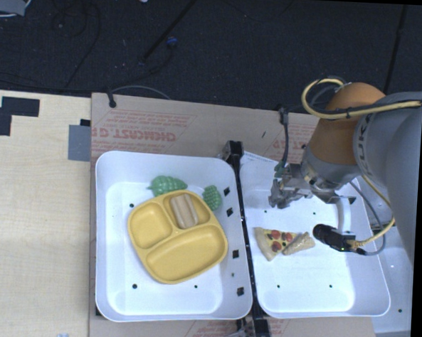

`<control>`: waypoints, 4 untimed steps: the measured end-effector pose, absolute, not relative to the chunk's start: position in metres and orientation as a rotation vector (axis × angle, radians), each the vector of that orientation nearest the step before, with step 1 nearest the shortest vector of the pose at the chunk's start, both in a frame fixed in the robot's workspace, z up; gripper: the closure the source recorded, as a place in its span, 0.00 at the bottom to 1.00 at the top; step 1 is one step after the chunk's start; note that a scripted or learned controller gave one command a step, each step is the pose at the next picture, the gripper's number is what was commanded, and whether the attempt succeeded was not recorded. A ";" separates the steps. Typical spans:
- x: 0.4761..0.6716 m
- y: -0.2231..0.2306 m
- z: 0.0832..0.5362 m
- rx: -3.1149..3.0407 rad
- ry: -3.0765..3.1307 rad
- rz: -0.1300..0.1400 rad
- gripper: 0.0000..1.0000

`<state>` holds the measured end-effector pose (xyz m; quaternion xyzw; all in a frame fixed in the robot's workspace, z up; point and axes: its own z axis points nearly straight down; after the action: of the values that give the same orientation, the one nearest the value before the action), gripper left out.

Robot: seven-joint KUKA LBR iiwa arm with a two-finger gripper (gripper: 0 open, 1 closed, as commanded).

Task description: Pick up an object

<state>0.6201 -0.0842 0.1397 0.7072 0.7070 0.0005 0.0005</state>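
**Ana:** Where did the two-finger gripper stand?

**Ben:** It stood over the shallow white right-hand bin, near that bin's far left corner. The grey arm reached in from the right, with the orange band just above the wrist.

**Ana:** Was it released or clenched?

**Ben:** That could not be told, because the tip was dark and small against the white floor. Nothing showed in its grasp.

**Ana:** And the thing to be picked?

**Ben:** A flat toy pizza slice with red toppings and a tan crust lay on the right bin's floor. It was near the gripper, on the side toward the camera, and apart from it.

**Ana:** What did the other bin hold?

**Ben:** The shallow white left-hand bin held a yellow plastic plate with three compartments. A tan toy sausage in a bun lay in the plate's far right compartment. A green leafy toy touched the plate's far edge. A smaller green leafy piece sat just beside its right corner. Both bins rested on a brown cardboard sheet.
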 end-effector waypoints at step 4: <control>0.593 0.009 0.224 2.220 2.230 -0.003 1.00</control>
<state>0.5933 0.0086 0.2241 0.7054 0.7088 -0.0010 -0.0025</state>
